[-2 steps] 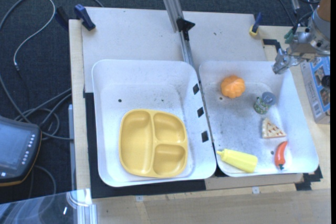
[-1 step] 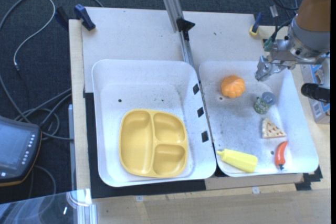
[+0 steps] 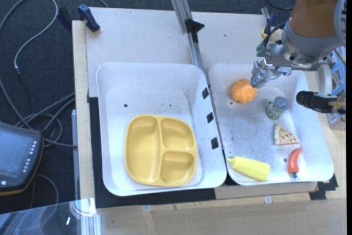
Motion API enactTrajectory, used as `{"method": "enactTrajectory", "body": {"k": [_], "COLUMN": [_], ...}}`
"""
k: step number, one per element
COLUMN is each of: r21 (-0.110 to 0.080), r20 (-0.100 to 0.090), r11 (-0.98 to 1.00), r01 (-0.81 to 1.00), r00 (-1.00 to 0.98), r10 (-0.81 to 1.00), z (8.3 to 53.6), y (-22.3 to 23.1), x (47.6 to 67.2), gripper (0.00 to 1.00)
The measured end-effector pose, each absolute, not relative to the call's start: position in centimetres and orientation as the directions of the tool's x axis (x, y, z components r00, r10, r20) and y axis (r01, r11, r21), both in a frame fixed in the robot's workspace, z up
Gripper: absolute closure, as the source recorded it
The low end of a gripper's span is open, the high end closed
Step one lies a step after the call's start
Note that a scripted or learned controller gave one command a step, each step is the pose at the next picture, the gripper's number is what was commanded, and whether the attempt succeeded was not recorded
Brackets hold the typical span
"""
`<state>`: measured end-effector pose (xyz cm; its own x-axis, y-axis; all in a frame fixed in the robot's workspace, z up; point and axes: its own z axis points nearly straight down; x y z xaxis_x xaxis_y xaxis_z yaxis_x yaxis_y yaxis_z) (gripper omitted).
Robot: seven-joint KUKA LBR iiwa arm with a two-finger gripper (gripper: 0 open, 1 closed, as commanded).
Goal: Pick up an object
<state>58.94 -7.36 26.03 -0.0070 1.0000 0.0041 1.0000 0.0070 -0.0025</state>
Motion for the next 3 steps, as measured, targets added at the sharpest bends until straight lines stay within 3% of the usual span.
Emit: {"method": "enactTrajectory", "body": {"k": [2, 3], "r21": [-0.005, -0.004], "r20": [0.003, 0.003], "r11": [0.006, 0.007], "r01": [1.000, 1.000], "r00": [-0.006, -0.007], "r10": [1.000, 1.000], "z": [25.0, 24.6], "y": [2.8, 8.6], "x": [56.0, 55.7], "gripper": [1.00, 1.00]}}
